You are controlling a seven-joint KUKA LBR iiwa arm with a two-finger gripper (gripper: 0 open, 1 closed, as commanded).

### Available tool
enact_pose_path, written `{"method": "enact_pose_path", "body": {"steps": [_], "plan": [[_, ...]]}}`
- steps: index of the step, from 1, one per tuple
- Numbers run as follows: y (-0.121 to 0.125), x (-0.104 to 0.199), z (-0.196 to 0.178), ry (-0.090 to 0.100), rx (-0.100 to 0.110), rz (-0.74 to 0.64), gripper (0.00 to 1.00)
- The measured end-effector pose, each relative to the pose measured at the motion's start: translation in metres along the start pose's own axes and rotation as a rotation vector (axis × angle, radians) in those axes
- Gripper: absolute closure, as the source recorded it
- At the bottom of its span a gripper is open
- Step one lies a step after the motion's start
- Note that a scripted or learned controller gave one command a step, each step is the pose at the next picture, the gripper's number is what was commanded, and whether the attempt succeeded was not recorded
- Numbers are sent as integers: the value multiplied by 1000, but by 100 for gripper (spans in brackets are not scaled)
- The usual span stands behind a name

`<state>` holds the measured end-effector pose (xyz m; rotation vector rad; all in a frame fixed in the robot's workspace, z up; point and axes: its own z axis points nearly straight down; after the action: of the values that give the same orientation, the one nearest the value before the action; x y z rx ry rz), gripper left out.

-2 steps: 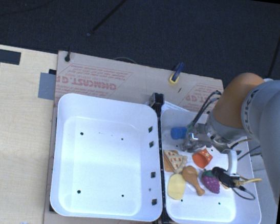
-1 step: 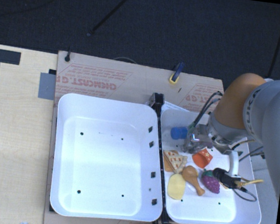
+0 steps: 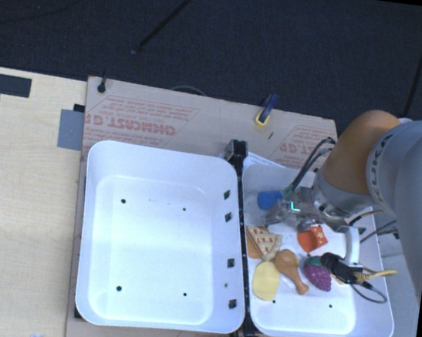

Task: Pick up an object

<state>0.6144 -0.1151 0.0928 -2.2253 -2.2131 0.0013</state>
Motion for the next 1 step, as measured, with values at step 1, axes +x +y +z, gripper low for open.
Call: {"method": "enact_pose_path", "body": {"steps": [1], "plan": [[-19, 25, 4, -2, -5, -4, 0]]}}
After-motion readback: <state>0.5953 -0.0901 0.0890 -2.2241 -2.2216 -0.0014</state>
